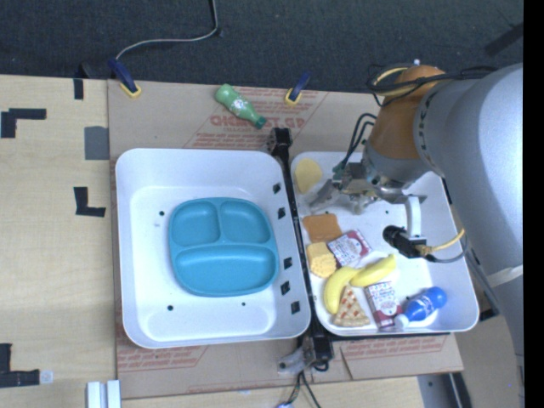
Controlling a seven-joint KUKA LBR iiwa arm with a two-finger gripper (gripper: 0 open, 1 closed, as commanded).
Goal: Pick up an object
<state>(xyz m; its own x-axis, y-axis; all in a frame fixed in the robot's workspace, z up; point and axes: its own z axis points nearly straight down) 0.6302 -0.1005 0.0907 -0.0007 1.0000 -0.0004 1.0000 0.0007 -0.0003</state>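
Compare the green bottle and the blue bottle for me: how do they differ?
The green bottle lies on the cardboard beyond the bins, while the blue bottle lies inside the right bin, near its front corner. The green one lies apart from other items; the blue one sits right beside a red-and-white packet. The green one looks slimmer, the blue one stubbier. Both lie on their sides.

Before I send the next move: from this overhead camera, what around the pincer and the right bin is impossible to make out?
- Pincer: blurred, small; its grip state is unreadable from the camera view.
- Right bin: its upper right part is covered by the arm.
- Red-and-white packets: print too small to read.
- Blue-capped item: too small to identify.
- Waffle piece: partly covered by the banana.
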